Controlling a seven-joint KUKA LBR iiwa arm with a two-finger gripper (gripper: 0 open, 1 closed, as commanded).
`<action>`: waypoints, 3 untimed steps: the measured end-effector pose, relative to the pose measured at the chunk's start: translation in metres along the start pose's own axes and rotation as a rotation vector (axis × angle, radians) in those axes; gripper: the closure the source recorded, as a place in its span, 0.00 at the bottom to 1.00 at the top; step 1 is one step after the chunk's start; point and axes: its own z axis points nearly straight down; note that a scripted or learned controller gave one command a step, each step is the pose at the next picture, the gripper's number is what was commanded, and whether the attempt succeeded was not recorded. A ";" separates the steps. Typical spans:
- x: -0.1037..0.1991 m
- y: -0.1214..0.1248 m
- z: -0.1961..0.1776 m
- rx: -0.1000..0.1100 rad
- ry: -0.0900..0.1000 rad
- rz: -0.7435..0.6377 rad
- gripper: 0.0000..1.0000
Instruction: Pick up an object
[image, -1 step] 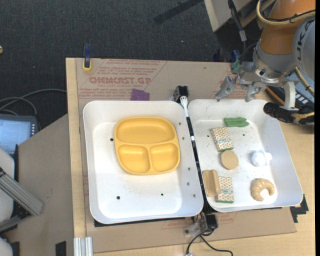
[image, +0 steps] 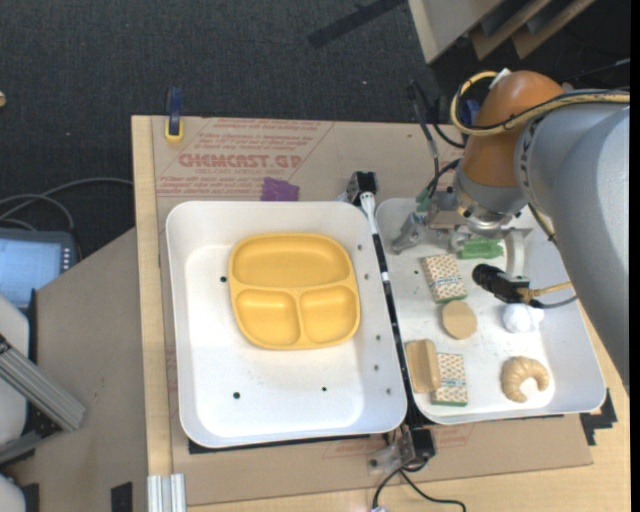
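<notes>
Right bin (image: 590, 390): packet (image: 444, 277) below jaws (image: 452, 228)

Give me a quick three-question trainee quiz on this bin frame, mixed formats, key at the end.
1. True or false: the yellow divided tray lies in the left bin.
2. Which item lies nearest the right bin's front right corner? A) croissant B) round cookie C) white ball
3. Fill in: the arm's wrist hangs over the ____ end of the right bin.

Key: 1 true; 2 A; 3 far
</notes>
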 end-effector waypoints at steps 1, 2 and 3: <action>-0.074 0.002 -0.009 -0.011 -0.006 0.007 0.00; -0.016 -0.050 -0.007 -0.001 0.002 -0.002 0.00; -0.019 -0.047 -0.018 -0.009 -0.001 0.002 1.00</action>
